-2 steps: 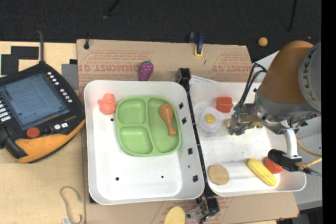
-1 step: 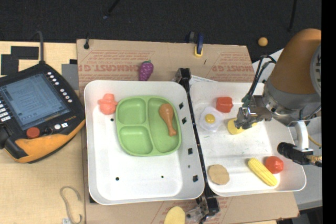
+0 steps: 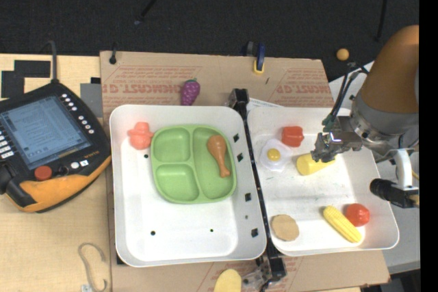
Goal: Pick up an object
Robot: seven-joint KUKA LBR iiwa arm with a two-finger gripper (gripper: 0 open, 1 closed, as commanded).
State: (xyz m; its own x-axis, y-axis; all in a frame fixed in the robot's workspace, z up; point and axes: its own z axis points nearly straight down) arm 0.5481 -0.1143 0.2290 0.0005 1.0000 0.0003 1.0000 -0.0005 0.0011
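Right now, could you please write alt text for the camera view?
The arm's hand hovers at a yellow toy in the right bin, which also holds a fried egg and a corn cob. The left bin holds a green tray with a drumstick.

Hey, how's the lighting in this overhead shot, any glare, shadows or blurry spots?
Camera view: lighting is even and soft; the white bins look bright but keep detail. Shadows are faint, with a small one beneath the gripper by the yellow block. The arm's orange band looks soft-edged, and the floor behind is very dark.
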